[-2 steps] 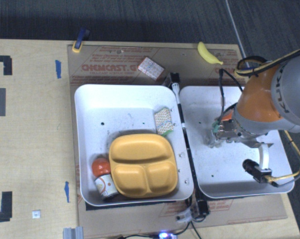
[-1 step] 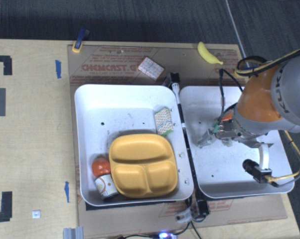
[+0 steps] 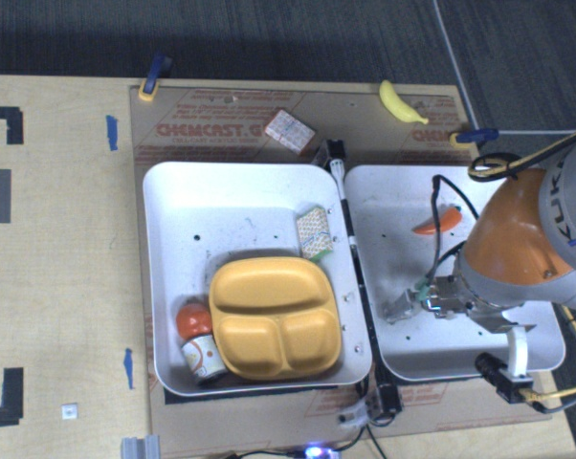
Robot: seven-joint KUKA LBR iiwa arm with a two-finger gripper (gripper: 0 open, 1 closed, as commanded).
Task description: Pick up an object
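Low over the floor of the right bin (image 3: 546, 347) hung my gripper (image 3: 403, 304), and whether its jaws were spread or pressed together I could not tell from above. Nothing showed between them. Nearest to me lay a small orange object (image 3: 439, 222), well apart toward the bin's far wall. Across the divider, the left bin (image 3: 164, 256) held a yellow divided tray (image 3: 274, 316), a patterned packet (image 3: 314, 230) and a red-and-white can (image 3: 198, 344). I judged I was at the reaching step, nothing grasped; next I would need to centre over one thing before closing.
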